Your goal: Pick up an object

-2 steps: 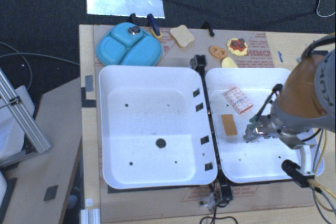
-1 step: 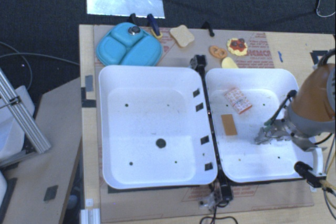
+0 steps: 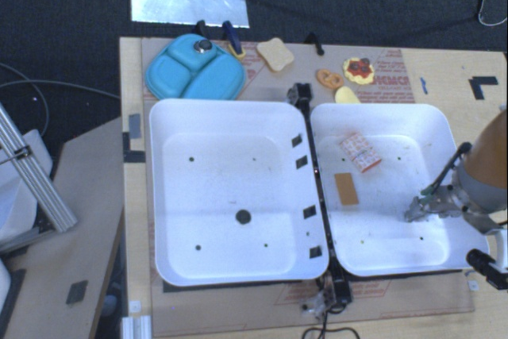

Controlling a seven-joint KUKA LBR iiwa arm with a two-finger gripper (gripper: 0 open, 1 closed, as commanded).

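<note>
1. Landmark = brown flat block [image 3: 346, 188], lying in the right bin [image 3: 429, 123], near that bin's left wall.
2. Patterned red/white packet [image 3: 359, 152] sits just up-right of the block, close but not touching, tilted. These two are the pickable things in that bin.
3. Gripper [image 3: 418, 209] is well to the right of the block & slightly lower, low over the bin floor near the right wall. Arm [image 3: 486, 171] comes in from the right behind it.
4. Pincer state: can't tell. Tip is small & blurry; no way to judge open vs closed, and nothing visible in it.
5. Progress, my read: pick not done. Block & packet both lie flat on the bin floor, apart from the gripper. No obj lifted as far as the view shows.
6. Left to do (judgement): get over a target, prob. block or packet, come down, close, lift. Block is thin & flat, so likely hard to get hold of; packet looks a bit thicker.
7. Left bin [image 3: 230, 131], left of the block past the divider, has a dark round spot [image 3: 244, 216] on its floor; can't tell if obj or mark.
8. Up beyond the block, outside the bins: blue dish [image 3: 195, 69], toast slice [image 3: 275, 54], pretzel [image 3: 329, 78], small pizza toy [image 3: 359, 70], yellow piece [image 3: 346, 95].
</note>
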